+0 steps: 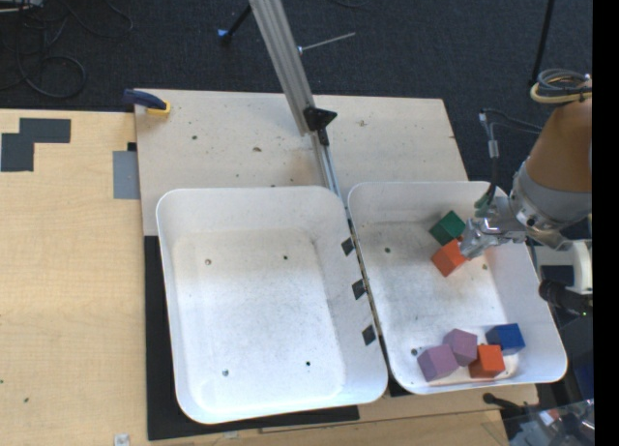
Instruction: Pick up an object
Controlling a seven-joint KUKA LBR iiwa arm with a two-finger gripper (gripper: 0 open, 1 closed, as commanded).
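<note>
In the right bin (406,284) an orange block (447,259) lies just below a green block (447,227), the two nearly touching. My gripper (473,242) reaches in from the right and sits low, right beside both blocks, its tip against the orange block's upper right side. The arm's orange band (566,149) hangs above the bin's right rim. Near the bin's front corner is a cluster: two purple blocks (437,363) (462,344), a second orange block (488,361) and a blue block (506,337).
The left bin (251,376) stands alongside, joined to the right bin by black clips (357,287). A slanted aluminium post (285,52) rises behind the bins. A blue and yellow clamp (145,101) lies at the bench's far left corner.
</note>
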